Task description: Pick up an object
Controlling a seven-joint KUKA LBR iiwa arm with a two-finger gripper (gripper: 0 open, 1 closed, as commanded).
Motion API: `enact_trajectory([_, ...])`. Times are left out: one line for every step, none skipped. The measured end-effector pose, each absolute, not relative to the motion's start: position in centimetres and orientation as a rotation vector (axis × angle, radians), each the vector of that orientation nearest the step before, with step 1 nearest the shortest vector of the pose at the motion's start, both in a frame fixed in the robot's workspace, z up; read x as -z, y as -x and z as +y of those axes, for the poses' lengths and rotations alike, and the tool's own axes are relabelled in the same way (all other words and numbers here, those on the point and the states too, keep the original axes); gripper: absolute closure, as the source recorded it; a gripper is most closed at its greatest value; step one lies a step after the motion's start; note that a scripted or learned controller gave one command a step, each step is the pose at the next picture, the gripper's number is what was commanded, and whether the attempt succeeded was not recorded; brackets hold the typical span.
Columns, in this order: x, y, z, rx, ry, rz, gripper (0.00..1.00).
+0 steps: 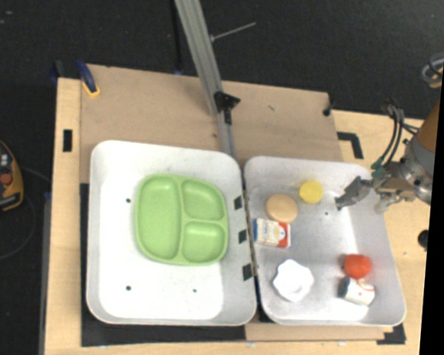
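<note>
Wooden bench (174,111) under two white bins, arm entering from the right

Over the right bin's (326,313) upper right, the gripper (357,191) hangs with fingers apart, holding nothing; nearest lies a yellow ball (310,191), then a tan bun (282,208), a small carton (272,233), a white cup (293,281), a red ball (357,264); the left bin (105,278) holds a green tray (181,220)

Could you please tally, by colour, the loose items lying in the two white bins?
Green: 1, divided tray
Yellow: 1, round piece
Tan: 1, bun-shaped item
Red: 1, round object
White: 3, carton, crumpled piece, small box
Total: 7
</note>
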State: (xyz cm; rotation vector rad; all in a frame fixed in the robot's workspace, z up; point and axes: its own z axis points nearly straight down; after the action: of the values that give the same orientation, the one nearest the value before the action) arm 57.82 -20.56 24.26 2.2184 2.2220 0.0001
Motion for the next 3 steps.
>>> enact_trajectory([-19.7, -57.2, -21.2, 0.005, -2.223, 2.220, 0.00])
enact_trajectory([-14.0, -58.0, -21.4, 0.005, -2.225, 2.219, 0.00])
enact_trajectory([-10.0, -58.1, -21.6, 0.001, -2.221, 2.216, 0.00])
